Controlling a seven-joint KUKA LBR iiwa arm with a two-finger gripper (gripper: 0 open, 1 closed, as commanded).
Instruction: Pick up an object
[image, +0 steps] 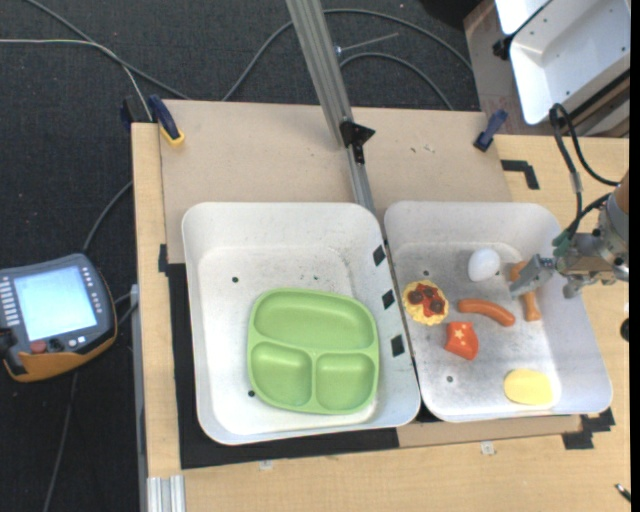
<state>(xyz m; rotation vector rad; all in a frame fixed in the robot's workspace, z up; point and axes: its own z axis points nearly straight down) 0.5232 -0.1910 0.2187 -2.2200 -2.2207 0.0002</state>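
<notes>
Over the right bin (590, 350), near its far-right wall, the gripper (548, 272) hangs at the end of the arm, which enters from the right edge of the frame. Whether it is released or clenched cannot be told — the tool is small and seen from above at a slant, and nothing can be made out in its grasp.

Candidate objects lie on this bin's floor: a white egg-shaped object (484, 264) toward the back, an orange carrot-like piece (529, 300) just below the tool, a sausage (487, 312) lying across the middle, a small pizza-like toy (425, 301) by the left wall, a red piece (461, 340) in front of the sausage, and a yellow lemon-like object (528, 387) near the front edge. The left bin (210, 240) bears a green divided tray (312, 350).

Judged from the tool's position, the step in hand is the approach, and the carrot-like piece is the nearest target. To do it well, the tool should be centred over the piece's narrow axis so that it closes across the width rather than along the length, then lowered until it straddles the piece near the bin floor. The nearby wall leaves little side room — a steep, vertical descent suits best.
</notes>
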